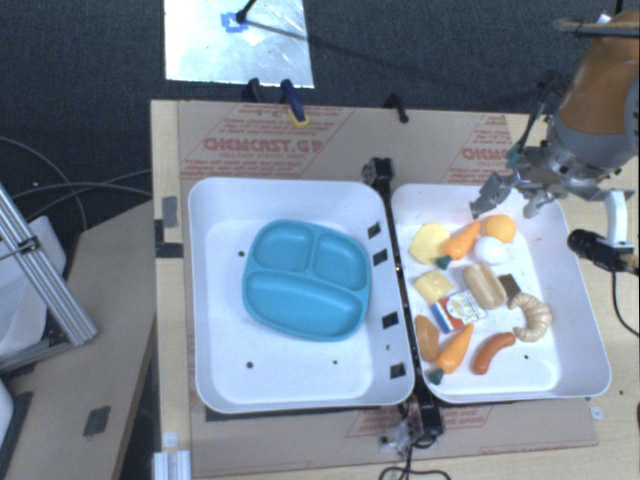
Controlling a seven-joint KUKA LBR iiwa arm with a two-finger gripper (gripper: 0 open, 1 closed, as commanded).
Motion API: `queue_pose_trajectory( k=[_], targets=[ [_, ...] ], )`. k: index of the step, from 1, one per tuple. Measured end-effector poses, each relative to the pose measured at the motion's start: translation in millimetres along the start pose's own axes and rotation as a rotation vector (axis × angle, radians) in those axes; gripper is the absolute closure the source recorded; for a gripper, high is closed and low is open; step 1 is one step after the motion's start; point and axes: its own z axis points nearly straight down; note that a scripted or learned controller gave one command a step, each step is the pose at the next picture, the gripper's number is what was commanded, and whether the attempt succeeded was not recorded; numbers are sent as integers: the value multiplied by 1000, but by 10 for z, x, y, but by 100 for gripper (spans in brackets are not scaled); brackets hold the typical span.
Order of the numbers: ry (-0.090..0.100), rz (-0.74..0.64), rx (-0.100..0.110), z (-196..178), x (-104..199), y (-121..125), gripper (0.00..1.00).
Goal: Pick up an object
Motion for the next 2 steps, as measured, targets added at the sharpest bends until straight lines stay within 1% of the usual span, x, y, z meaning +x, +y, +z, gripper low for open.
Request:
queue_pose_trajectory(
  k=[1,2],
  targets=[
    [-2,-2,-12,-77,2,24,0],
    [-2,-1,-10,337,-6,18,0]
  ],
)
